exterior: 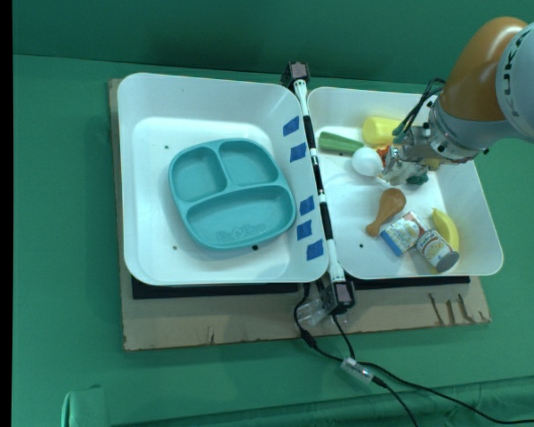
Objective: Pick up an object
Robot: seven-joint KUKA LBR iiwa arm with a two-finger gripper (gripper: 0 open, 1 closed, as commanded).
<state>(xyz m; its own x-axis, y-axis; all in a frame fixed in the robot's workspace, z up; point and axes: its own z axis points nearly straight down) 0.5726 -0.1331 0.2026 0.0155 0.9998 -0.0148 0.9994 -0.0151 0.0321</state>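
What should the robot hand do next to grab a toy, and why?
Probably drop straight down a little. The gripper hangs in the right bin, just beside the white egg and above the drumstick, with nothing visibly between its fingers.

Arm (503,78): cut off by the right edge. Gripper (399,169): fingers blurred, spread not determinable. Orange item (384,152): largely hidden behind the gripper, kind not identifiable. Dark green item (417,179): partly covered by the gripper. Can (436,250) and carton (400,235): labels too small to be read
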